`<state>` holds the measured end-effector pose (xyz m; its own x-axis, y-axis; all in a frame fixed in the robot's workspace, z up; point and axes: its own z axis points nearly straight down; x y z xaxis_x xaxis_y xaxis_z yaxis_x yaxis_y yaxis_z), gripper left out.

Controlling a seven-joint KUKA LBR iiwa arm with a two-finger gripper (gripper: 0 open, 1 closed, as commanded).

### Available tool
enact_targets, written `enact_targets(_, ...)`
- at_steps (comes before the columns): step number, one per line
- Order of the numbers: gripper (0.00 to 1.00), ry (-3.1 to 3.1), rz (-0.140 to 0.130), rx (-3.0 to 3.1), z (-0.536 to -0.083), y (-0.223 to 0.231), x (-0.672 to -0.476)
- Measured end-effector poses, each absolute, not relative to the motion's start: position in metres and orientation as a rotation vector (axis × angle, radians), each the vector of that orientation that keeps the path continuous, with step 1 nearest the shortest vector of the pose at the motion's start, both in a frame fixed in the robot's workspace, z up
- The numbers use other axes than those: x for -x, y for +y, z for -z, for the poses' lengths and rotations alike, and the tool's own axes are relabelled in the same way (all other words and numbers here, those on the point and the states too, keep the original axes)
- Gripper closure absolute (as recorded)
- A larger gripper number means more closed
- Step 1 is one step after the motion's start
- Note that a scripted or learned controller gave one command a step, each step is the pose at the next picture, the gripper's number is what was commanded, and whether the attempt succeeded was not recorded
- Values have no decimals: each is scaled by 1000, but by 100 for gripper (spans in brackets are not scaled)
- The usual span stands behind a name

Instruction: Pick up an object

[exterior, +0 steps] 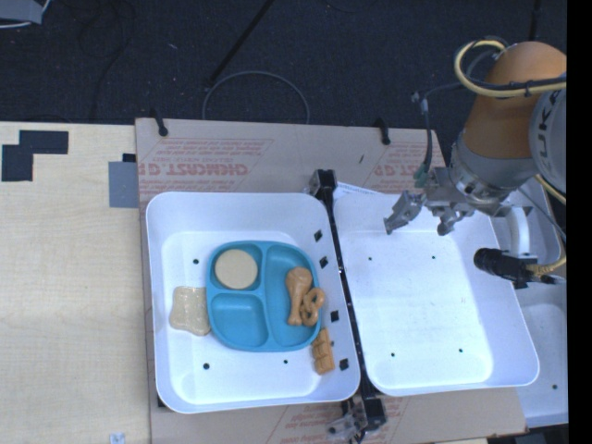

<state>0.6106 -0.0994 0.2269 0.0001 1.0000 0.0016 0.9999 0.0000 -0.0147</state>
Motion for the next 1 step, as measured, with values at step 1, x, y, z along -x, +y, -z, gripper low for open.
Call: enact_targets(1, 0, -2223, -1, 2219, -234, -100, -613)
